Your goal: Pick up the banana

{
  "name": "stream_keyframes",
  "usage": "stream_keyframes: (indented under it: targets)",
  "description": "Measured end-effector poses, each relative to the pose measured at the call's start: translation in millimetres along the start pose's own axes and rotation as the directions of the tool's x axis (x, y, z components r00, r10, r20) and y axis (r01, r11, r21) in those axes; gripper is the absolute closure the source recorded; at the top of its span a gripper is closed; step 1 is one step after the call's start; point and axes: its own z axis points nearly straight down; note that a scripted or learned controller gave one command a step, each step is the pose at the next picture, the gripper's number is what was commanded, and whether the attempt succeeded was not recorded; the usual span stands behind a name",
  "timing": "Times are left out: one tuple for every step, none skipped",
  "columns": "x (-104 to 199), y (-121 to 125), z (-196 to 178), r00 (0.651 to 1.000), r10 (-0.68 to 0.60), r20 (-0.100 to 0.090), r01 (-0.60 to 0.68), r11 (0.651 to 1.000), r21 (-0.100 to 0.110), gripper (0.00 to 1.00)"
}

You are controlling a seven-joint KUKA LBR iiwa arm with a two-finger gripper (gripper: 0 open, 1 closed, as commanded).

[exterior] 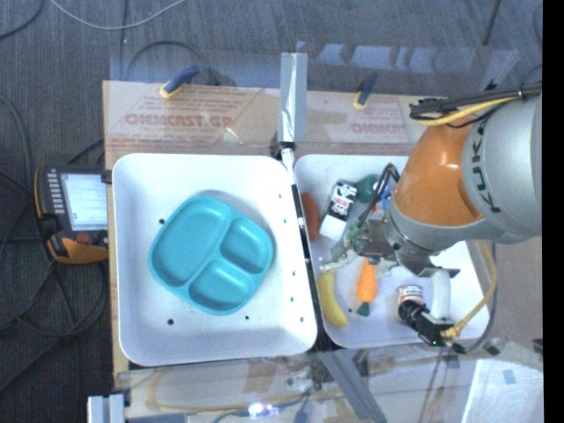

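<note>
The yellow banana lies in the right bin, along its left wall near the front corner. My gripper hangs over the middle of that bin, just above and slightly right of the banana's upper end. Nothing shows as held in it. The grey and orange arm hides the right half of the bin.
An orange carrot with a green tip lies right beside the banana. A black-and-white packet, a green thing and a red thing lie at the back of the right bin. The left bin holds a blue divided plate.
</note>
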Motion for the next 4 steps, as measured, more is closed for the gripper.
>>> stream_keyframes:
  targets:
    - [-7.6, -3.0, -2.0, 1.000, 0.015, -0.001, -0.015, 1.000, -0.001, 0.00]
    - [-76.8, 10.7, 93.0, 0.991, -0.135, 0.001, 0.135, 0.991, -0.013, 0.00]
    - [-5.9, -3.2, -0.3, 0.992, -0.128, 0.000, 0.128, 0.992, -0.002, 0.00]
    - [-36.4, -0.8, -0.6, 0.929, -0.370, 0.001, 0.370, 0.929, -0.001, 0.00]
